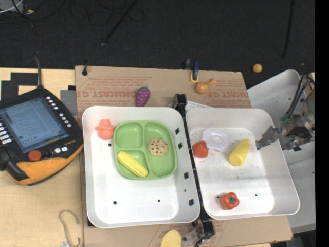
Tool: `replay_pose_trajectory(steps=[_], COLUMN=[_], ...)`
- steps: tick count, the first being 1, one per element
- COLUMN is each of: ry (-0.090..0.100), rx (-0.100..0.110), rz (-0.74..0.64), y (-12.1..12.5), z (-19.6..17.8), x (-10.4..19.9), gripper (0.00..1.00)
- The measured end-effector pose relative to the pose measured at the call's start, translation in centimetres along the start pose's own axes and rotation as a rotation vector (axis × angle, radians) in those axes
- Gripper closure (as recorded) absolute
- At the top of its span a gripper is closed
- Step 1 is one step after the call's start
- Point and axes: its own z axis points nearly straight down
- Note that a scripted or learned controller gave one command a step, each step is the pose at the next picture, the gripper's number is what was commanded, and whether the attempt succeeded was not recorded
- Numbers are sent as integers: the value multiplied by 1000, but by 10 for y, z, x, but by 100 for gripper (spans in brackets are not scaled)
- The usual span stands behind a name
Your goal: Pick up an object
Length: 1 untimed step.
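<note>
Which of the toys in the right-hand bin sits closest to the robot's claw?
The yellow cylinder, lying tilted near the gripper; the two red-orange toys sit farther off.

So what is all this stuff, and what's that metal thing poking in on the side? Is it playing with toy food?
That thing is the end of a robot arm, and its gripper is its pinching hand. It reaches in over the edge of the right bin. The picture comes from one camera fixed above the bench, looking down.

The gripper isn't holding anything now. Its job is to pick something up.

The left bin has a green divided plate with a toy corn cob and a cookie on it, and a pink toy beside it. The right bin has a yellow cylinder, a red toy, a clear lid-like piece and a red pepper toy. The device at left is a control tablet.
</note>
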Motion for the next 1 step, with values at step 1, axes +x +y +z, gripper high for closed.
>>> replay_pose_trajectory(steps=[1], ry=[-3], rx=[-12], rz=[-2], y=[2], z=[-6], x=[0], gripper=[0])
